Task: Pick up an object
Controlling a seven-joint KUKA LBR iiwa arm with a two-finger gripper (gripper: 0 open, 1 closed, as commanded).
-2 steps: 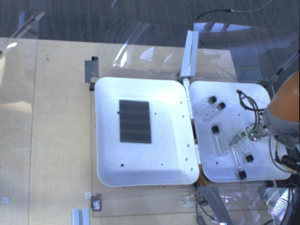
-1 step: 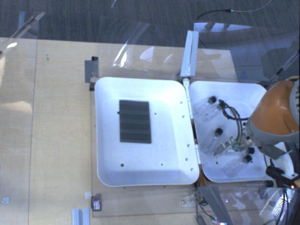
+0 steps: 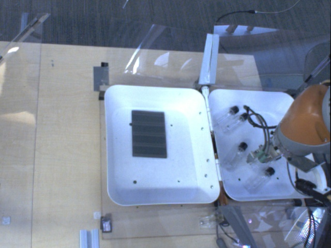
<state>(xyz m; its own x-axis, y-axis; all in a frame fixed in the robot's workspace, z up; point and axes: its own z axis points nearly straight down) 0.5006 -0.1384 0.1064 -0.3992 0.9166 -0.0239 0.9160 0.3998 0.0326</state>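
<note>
Clear vial [image 3: 257, 180] with black cap [image 3: 269, 171] in right bin [image 3: 279, 101], just beside gripper [image 3: 262, 155]: likely light, stiff, slippery, prone to roll; grasp across mid-body. Gripper opening: cannot tell.

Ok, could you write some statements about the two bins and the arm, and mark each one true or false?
1. A dark ribbed slab lies in the left bin. True.
2. The end effector is above the left bin. False: it is above the right bin.
3. The slab leans against a wall of its bin. False: it lies flat, apart from every wall.
4. Small clear items with black caps lie in the right bin. True.
</note>
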